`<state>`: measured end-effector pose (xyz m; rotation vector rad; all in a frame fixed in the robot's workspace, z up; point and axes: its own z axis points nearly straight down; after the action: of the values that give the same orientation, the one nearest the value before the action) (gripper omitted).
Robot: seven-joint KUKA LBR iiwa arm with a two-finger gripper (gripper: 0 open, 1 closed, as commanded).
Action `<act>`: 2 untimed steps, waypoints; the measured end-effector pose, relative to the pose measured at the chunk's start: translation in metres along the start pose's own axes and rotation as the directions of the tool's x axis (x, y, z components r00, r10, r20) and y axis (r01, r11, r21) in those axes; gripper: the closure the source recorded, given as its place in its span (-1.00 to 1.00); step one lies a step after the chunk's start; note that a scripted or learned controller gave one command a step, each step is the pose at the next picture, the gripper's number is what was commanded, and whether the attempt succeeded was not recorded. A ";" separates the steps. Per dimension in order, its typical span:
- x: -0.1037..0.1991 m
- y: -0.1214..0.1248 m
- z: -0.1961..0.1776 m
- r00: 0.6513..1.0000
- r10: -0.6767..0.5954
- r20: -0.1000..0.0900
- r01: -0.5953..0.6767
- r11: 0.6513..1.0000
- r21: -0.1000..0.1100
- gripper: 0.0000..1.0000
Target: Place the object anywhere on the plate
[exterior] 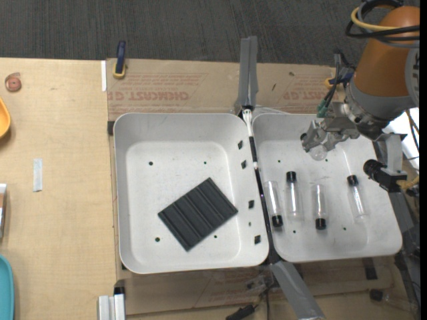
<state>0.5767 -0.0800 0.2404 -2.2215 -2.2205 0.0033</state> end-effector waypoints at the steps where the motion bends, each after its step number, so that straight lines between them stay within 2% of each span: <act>1: 0.072 -0.027 0.043 1.000 -0.015 0.000 0.015 1.000 0.003 1.00; 2: 0.149 -0.065 -0.004 0.991 -0.136 0.000 0.136 0.991 0.001 1.00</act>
<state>0.5117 0.0695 0.2449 -2.0644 -2.3671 0.0044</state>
